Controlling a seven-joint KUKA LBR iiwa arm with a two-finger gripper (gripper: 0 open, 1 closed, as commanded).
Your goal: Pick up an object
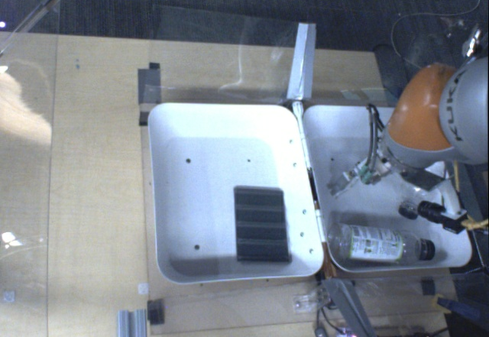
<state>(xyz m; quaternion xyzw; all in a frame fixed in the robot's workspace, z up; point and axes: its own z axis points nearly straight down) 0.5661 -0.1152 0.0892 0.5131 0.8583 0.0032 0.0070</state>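
Presently, the grey arm with the orange band (419, 118) leans over the right shallow white bin (336, 129), its two-finger gripper (359, 175) hanging above that bin's middle; whether its jaws are parted or closed, I cannot tell. A clear plastic bottle with a pale label and dark cap (386, 244) lies on its side along the right bin's near wall, apart from the gripper; a ribbed black rectangular block (260, 224) rests flat in the neighbouring left white bin (176, 175), toward the right bin's side.

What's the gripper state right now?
Gripper: cannot be told; it sits in the right bin, above the bottle, not touching it.
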